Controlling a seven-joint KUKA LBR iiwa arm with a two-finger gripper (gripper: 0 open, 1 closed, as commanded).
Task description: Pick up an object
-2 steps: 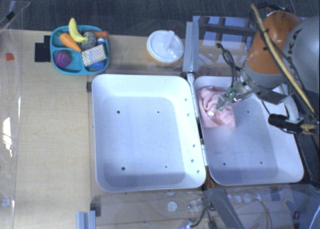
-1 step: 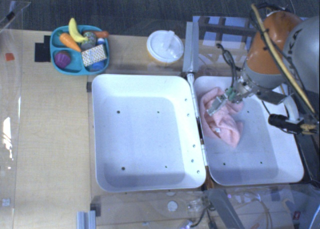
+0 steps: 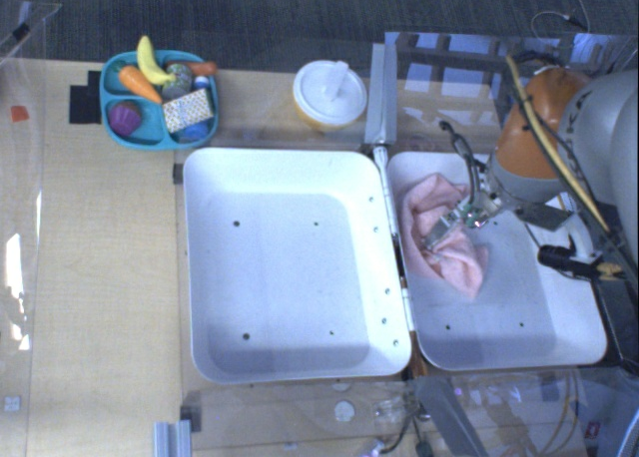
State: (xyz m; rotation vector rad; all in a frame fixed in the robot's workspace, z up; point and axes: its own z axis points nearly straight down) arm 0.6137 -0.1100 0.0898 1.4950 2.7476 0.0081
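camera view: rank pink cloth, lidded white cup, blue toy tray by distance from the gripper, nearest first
1. pink cloth, in the right bin, directly under the gripper.
2. lidded white cup, on the bench behind the bins, up and left of the gripper.
3. blue toy tray, at the bench's far left rear.

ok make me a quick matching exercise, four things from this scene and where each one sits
Things:
1. pink cloth
2. banana
3. white lid
4. gripper

Places:
A. on the bench above the left bin
B. in the blue tray
C. in the right bin
D. down on the cloth

Pairs: 1-C, 2-B, 3-A, 4-D
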